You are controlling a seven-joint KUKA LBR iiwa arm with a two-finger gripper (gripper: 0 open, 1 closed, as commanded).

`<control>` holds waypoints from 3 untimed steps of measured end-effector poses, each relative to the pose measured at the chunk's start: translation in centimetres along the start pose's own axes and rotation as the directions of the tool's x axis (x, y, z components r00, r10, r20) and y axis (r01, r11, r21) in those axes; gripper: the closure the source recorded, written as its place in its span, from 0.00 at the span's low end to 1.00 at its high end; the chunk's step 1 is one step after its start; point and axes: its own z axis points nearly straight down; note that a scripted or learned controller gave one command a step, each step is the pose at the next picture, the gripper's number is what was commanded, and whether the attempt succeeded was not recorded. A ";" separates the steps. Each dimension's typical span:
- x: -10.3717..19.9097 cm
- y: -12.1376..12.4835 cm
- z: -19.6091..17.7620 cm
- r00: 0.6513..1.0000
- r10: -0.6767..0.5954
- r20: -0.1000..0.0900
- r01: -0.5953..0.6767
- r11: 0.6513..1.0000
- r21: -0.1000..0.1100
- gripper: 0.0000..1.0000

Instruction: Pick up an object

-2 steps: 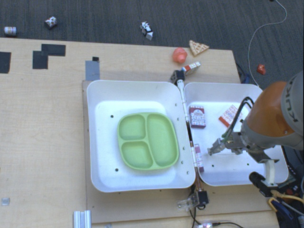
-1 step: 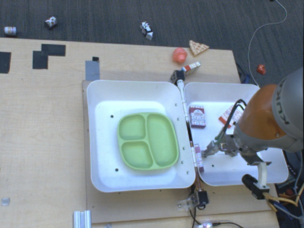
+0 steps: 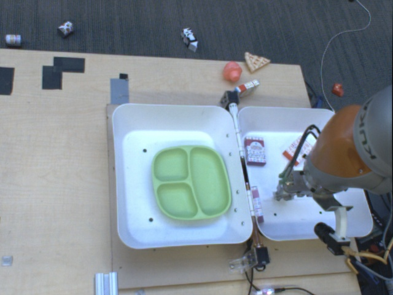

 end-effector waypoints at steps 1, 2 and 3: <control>0.0 0.0 0.0 1.000 0.000 0.000 0.000 1.000 0.000 0.00; 0.1 0.2 -1.0 1.000 -0.002 0.000 0.002 1.000 -0.004 1.00; 0.1 0.2 -1.0 1.000 -0.002 -0.001 0.002 1.000 -0.003 0.00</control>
